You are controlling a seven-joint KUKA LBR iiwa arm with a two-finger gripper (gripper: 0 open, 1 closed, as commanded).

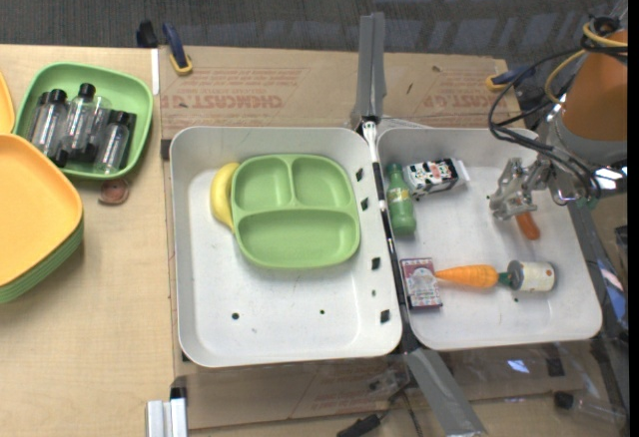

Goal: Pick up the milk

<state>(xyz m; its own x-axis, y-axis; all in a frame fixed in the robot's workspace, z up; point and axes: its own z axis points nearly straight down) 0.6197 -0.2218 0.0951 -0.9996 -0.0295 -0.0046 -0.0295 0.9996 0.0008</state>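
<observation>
The milk (435, 176) is a small white carton with black markings. It lies on its side near the back left of the right bin (499, 325). My gripper (510, 198) hangs over the right part of that bin, to the right of the milk and apart from it. A small orange piece (527, 224) lies just below and right of the gripper. Nothing shows held in the gripper.
A green bottle (400, 201) lies right beside the milk, against the bin's left wall. Toward the front lie a pink box (420, 283), a carrot (466, 276) and a white cylinder (534, 275). The left bin (290, 320) holds a green divided plate (295, 211) and a yellow item (221, 194).
</observation>
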